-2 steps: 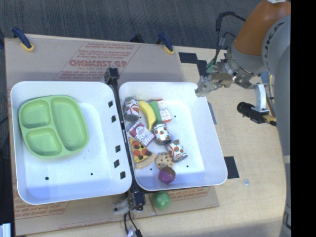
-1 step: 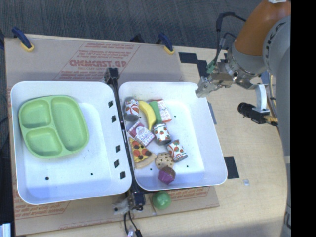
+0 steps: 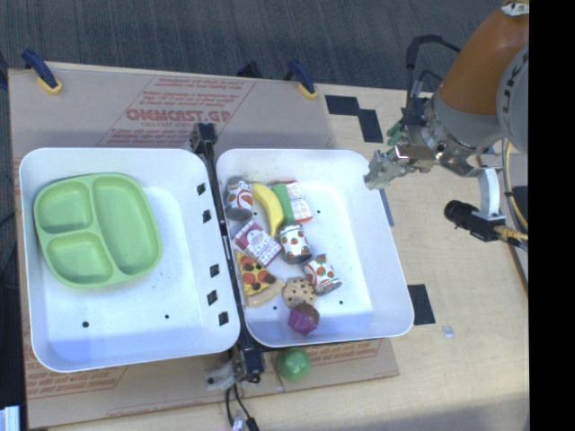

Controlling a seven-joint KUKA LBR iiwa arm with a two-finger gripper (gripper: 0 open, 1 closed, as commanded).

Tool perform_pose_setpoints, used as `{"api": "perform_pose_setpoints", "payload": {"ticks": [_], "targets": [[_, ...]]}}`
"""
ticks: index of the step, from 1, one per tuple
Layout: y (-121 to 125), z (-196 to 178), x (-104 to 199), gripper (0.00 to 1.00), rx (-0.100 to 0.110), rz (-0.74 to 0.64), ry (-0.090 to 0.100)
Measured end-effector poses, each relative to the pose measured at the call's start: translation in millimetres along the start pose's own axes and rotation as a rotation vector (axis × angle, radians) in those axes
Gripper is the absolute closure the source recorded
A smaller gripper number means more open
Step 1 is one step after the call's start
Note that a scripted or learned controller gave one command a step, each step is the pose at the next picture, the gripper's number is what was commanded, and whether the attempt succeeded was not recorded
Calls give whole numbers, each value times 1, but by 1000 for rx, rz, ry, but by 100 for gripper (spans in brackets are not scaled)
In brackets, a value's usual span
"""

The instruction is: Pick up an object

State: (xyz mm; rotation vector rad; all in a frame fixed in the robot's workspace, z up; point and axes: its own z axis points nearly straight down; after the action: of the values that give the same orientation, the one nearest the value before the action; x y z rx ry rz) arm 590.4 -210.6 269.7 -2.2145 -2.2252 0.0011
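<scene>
The right bin (image 3: 359, 241) holds a cluster of toy food. A yellow banana (image 3: 267, 207) lies beside a green piece (image 3: 282, 195) and a red-and-white packet (image 3: 299, 204). Small cans stand at the bin's left (image 3: 238, 197), middle (image 3: 294, 241) and lower right (image 3: 322, 275). A pizza slice (image 3: 255, 282), a cookie (image 3: 294, 292) and a purple piece (image 3: 304, 319) lie toward the front. My gripper (image 3: 381, 167) hangs over the right bin's upper right corner, apart from all the items, with nothing seen in it.
The left bin (image 3: 171, 312) holds a green divided plate (image 3: 94, 229). A green ball (image 3: 292, 363) lies outside the bins on the cardboard at the front. Clamps (image 3: 303, 78) hold the cardboard's far edge. The arm's orange band (image 3: 481, 48) is at the upper right.
</scene>
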Motion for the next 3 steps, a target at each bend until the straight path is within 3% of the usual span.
{"api": "perform_pose_setpoints", "payload": {"ticks": [1, 2, 3], "targets": [[59, 13, 0, 100, -3, -1, -1], [47, 30, 0, 100, 1, -1, -1], [47, 30, 0, 0, 0, -1, -1]]}}
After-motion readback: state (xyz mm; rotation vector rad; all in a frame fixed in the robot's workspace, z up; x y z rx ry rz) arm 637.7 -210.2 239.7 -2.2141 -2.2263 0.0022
